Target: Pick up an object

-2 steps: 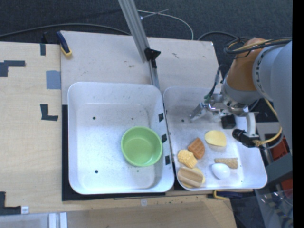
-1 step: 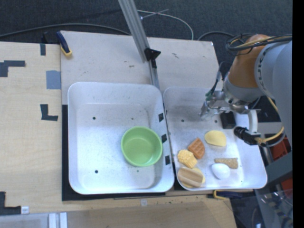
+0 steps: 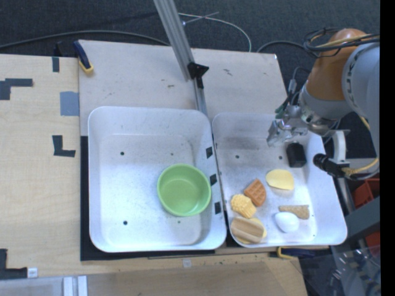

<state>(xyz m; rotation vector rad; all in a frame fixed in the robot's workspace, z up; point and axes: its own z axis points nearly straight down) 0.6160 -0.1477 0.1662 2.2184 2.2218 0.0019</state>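
Note:
My gripper point(image 3: 279, 132) hangs over the far right part of the right bin point(image 3: 247, 134), above bare floor. In the near half of that bin lie toy foods. A yellow flat piece point(image 3: 281, 179) lies closest, below the gripper. An orange waffle point(image 3: 255, 192) and a yellow corn cob point(image 3: 242, 205) sit to its left. A hot dog bun point(image 3: 247, 229), a white egg point(image 3: 286, 221) and a tan cone piece point(image 3: 295, 211) rest near the front rim. No object touches the gripper.
A green bowl point(image 3: 183, 190) stands in the left bin point(image 3: 123, 140), close to the wall shared by the bins. A slanted metal pole point(image 3: 179, 36) crosses above the bins' far edge. Bare wooden bench point(image 3: 37, 103) lies to the left.

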